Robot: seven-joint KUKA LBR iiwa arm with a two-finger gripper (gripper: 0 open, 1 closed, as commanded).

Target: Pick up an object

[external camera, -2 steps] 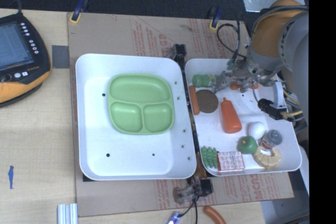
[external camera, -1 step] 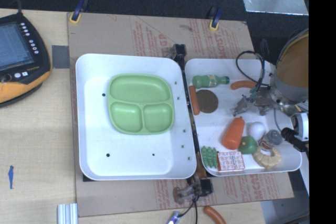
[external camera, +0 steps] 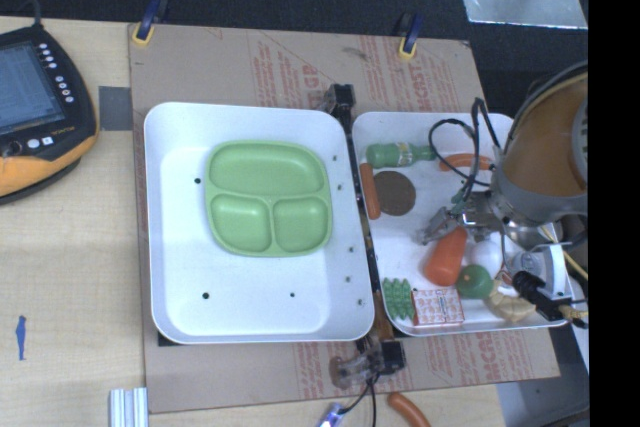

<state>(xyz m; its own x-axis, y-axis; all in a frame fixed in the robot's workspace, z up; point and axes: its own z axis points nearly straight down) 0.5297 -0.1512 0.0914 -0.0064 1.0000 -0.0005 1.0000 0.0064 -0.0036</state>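
I judge this the reach-in step: the arm leans over the right bin, its gripper low beside an orange carrot-like toy; whether it is open or closed I cannot tell. Next comes a clean descent onto one item. The left bin holds a green divided plate; the right holds the carrot toy, a brown disc and a small printed box.

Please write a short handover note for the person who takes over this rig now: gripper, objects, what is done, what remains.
Gripper: low in the right bin, above the orange carrot-like toy; grasp cannot be confirmed.
Objects: green bottle, brown disc, green ball and red-white box lie in the right bin. Green divided plate lies in the left bin.
Done: approach.
Left: grasp and lift one object.
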